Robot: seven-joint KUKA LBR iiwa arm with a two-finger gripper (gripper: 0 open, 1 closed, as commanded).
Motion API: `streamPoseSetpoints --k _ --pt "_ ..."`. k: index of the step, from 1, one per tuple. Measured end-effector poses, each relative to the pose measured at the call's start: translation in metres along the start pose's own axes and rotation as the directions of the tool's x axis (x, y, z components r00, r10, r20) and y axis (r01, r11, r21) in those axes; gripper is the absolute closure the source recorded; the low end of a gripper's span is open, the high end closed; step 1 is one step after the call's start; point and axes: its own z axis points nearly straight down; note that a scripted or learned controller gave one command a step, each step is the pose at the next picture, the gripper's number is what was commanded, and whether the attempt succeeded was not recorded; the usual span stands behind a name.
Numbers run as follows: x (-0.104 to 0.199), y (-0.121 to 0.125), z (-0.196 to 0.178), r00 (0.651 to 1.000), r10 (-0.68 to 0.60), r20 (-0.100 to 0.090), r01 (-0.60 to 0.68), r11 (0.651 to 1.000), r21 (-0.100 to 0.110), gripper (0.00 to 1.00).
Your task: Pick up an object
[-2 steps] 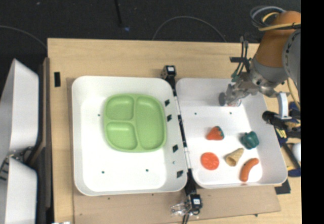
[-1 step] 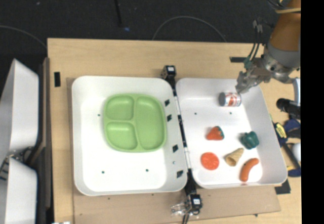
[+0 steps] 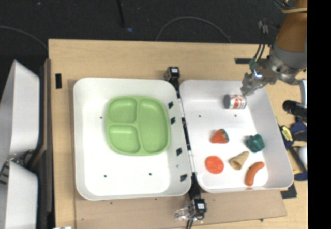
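From my remote station, the arm (image 3: 292, 31) runs out past the picture's right edge, its upper links cut off. The gripper (image 3: 250, 84) is a blur just above the small can (image 3: 235, 102). I cannot tell whether the two touch, and the can's label is too small to read. A teal item (image 3: 254, 143) is too small to name. At far left, a white box-like shape (image 3: 23, 109) is cropped by the edge.
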Motion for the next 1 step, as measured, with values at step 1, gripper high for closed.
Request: streamPoseSetpoints --k 1 --pt "0.0596 -0.0174 -0.0061 1.0 -0.007 -0.002 0.007 1.0 0.002 1.0"
